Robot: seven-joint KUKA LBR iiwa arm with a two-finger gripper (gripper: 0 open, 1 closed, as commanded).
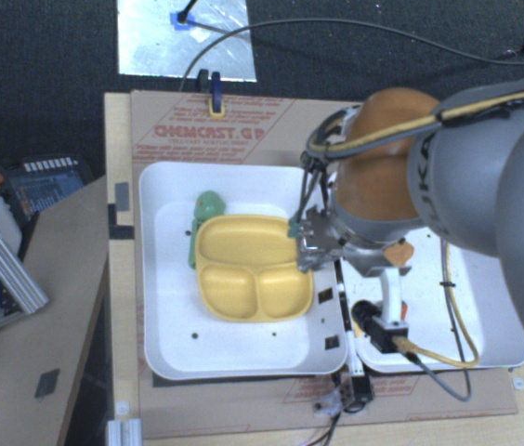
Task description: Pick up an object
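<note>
Gripper point(305, 244) low over the left bin point(164, 249), at the right rim of the yellow divided plate point(248, 269) (finger spread impossible to tell). Smooth, glossy plastic, three rounded compartments; green object point(206, 207) tucked under its upper-left edge.

The arm point(485, 175) runs off the right edge and covers most of the right bin point(494, 342). The pincer point(307, 245) is mostly hidden under the wrist, so its fingers cannot be made out. A green object point(208, 204) lies partly hidden behind the yellow tray point(251, 268). An orange piece point(399, 249) peeks from beneath the wrist.
</note>
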